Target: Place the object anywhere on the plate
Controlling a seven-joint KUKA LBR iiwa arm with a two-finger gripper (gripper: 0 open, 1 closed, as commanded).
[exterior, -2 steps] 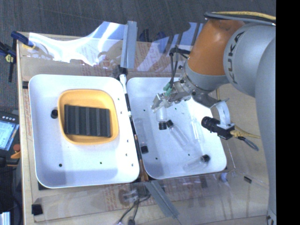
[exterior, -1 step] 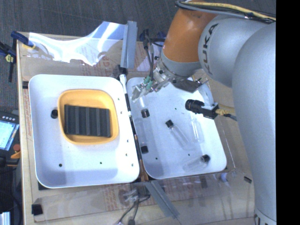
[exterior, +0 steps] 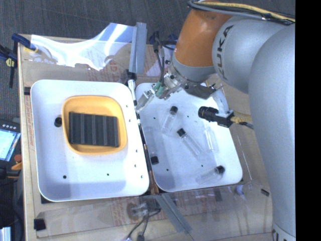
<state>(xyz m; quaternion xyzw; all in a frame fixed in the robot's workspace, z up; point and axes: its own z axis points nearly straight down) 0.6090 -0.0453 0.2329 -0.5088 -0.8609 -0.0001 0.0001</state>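
Several clear vials (exterior: 188,142) lie in the right bin (exterior: 235,169). My pincer (exterior: 159,90) hovers at that bin's far-left corner; grip state unreadable. The plate (exterior: 95,104) lies left, across the divide.

Left bin (exterior: 50,179): open white floor along the near and left margins; centre taken by the yellow plate (exterior: 94,104) with a dark ribbed insert (exterior: 95,129).
Plate approach: unobstructed from above.
Right bin (exterior: 170,177): far half overhung by the arm (exterior: 241,49) and its orange band (exterior: 200,36); near-left floor open.
Scattered clear vials (exterior: 188,140): spread across centre and right of the right bin, narrow gaps between.
Divide between bins: touching rims, small black piece (exterior: 154,159) just beside.
Worktop (exterior: 100,212), near edge: bare strip, cables at centre.
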